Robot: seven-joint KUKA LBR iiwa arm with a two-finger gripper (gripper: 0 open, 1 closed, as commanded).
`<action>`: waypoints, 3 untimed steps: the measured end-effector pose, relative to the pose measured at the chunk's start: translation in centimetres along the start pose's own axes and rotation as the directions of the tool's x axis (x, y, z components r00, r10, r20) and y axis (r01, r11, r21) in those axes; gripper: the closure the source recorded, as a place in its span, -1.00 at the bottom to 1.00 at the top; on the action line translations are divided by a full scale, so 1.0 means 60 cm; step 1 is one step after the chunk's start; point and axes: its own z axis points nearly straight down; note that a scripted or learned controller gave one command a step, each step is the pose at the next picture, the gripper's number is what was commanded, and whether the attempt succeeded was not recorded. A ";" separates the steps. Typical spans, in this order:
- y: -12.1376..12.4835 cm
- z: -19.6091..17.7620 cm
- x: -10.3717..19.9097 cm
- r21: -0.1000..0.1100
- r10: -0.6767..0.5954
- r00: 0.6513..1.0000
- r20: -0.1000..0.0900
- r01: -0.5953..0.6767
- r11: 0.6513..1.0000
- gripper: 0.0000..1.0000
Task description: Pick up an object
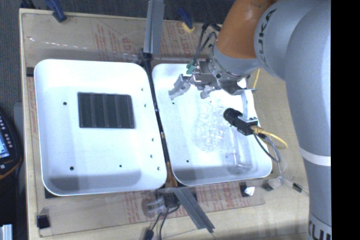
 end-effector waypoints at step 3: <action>-0.189 -0.109 -0.107 -0.008 0.279 0.960 0.000 -0.279 0.960 -1.00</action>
